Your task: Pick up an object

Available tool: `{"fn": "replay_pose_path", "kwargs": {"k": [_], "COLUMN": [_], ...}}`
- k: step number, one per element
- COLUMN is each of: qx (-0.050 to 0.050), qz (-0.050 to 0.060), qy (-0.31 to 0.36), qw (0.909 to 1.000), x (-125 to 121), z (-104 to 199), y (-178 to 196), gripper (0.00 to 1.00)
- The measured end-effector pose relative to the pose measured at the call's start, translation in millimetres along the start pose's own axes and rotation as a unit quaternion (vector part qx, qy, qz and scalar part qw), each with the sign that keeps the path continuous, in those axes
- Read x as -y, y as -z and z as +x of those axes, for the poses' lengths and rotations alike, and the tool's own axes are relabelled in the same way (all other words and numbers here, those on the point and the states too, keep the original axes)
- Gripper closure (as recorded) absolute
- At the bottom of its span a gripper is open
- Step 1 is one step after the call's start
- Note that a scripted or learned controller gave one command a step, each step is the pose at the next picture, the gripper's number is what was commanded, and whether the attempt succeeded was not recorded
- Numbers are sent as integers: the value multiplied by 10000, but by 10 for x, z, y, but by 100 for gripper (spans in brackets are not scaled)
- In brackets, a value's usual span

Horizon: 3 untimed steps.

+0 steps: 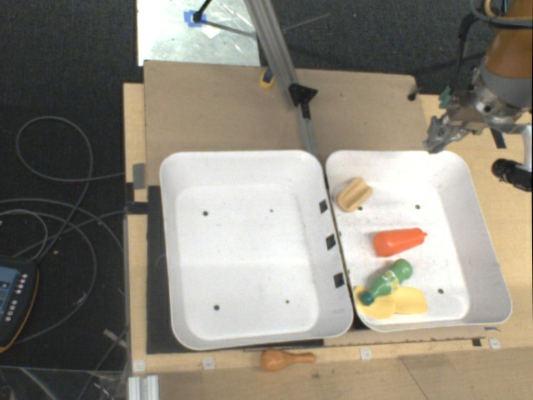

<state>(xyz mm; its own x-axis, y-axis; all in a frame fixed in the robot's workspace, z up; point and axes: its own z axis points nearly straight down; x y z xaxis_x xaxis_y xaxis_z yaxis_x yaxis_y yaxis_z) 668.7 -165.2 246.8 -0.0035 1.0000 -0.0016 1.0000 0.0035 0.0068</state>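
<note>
The right bin (pixel 466 215) holds a tan block (pixel 352 194) near its far left corner, an orange carrot-shaped toy (pixel 399 241) in the middle, and a green bottle (pixel 388 281) lying on yellow pieces (pixel 401 303) near the front. My gripper (pixel 436 141) hangs above the far right rim of that bin, away from all these objects, with nothing seen between its fingers. The fingers are small and dark against the bench.
The left bin (pixel 241 248) lies beside the right one, black clips (pixel 330 241) along the shared edge. A tan pear-shaped toy (pixel 286 358) lies on the bench in front of the bins. A slanted metal pole (pixel 277 44) crosses the back. Cables lie on the floor at left.
</note>
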Motion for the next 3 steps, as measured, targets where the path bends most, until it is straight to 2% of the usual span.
{"fn": "replay_pose_path", "kwargs": {"k": [2,3], "qx": [-21,-21], "qz": [39,28], "qy": [35,32], "qw": [10000,10000], "x": [192,266], "z": [1078,1545], "y": [-215,-115], "gripper": [100,100]}}
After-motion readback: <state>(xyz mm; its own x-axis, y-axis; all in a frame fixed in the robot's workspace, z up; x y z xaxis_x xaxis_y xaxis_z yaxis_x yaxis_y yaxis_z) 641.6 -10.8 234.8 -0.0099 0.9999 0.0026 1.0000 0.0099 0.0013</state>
